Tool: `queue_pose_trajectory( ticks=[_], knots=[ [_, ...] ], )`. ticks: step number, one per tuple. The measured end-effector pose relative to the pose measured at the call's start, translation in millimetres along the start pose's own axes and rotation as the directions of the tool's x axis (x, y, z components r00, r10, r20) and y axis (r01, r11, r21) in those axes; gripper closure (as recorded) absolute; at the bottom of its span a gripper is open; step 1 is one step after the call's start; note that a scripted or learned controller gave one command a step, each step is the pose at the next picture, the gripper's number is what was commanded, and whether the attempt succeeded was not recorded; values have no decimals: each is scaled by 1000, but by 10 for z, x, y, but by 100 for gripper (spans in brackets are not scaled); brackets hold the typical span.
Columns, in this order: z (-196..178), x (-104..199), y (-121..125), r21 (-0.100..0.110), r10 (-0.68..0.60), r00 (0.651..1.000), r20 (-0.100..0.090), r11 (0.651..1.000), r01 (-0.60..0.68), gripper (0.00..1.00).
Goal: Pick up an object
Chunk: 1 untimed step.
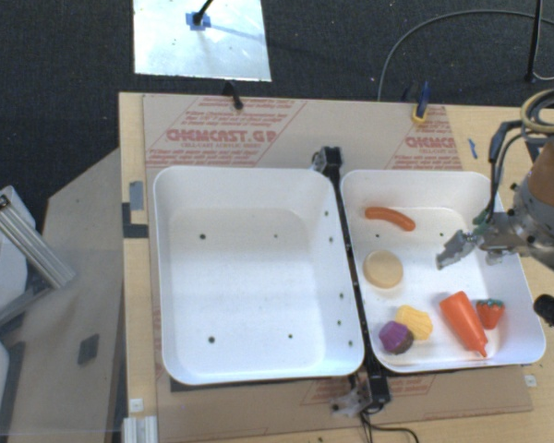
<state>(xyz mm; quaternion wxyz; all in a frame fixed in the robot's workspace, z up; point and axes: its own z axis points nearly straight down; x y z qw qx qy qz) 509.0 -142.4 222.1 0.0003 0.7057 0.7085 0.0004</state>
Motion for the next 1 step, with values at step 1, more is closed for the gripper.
queue_pose_trajectory(
  ticks=[1],
  knots=[
    [1422,-163,-228,-2,7,1000,1,1000,-7,0]
  ],
)
